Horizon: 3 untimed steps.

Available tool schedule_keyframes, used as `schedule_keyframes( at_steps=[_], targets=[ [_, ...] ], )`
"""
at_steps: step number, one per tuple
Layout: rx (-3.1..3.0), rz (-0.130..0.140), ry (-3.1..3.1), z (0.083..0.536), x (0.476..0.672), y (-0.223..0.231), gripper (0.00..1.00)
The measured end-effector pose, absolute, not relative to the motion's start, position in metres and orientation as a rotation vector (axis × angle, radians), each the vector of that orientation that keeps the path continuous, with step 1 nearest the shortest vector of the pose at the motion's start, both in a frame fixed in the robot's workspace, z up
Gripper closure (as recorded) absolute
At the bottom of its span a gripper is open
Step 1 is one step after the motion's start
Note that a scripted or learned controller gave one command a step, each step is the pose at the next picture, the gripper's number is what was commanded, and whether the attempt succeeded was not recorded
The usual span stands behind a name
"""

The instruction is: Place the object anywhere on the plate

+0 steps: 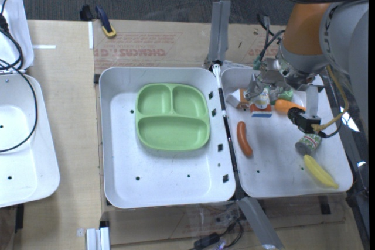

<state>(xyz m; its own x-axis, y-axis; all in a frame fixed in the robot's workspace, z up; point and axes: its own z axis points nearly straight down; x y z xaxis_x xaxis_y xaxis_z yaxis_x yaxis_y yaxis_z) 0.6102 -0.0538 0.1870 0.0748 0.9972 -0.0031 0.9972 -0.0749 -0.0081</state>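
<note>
A green divided plate (173, 116) lies in the left white bin (117, 173). The right bin (275, 175) holds the loose objects. My gripper (258, 89) hangs low over the back left of the right bin. It is right above a small white and orange bottle (262, 101) and beside a grey piece (232, 101). An orange carrot (288, 106) lies just right of the gripper. A red sausage (244, 139) lies apart, near the divider between the bins.
A yellow banana (320, 171) and a small tin (309, 143) sit at the right bin's right side. A green item (285, 93) lies under the wrist. The arm with its cables covers the bin's back right corner. A white tub (23, 143) stands at far left.
</note>
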Motion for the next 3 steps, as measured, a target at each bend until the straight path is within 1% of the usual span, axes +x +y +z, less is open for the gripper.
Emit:
schedule_keyframes(
  at_steps=[1, 2, 3],
  targets=[
    [-2.346, 0.013, -2.082, 0.187, 0.576, -0.058, 1.0],
    [-2.512, 0.014, -1.879, 0.187, 0.577, 0.007, 1.0],
    [-2.408, 0.014, -2.013, 0.187, 0.585, 0.066, 1.0]
  ],
)
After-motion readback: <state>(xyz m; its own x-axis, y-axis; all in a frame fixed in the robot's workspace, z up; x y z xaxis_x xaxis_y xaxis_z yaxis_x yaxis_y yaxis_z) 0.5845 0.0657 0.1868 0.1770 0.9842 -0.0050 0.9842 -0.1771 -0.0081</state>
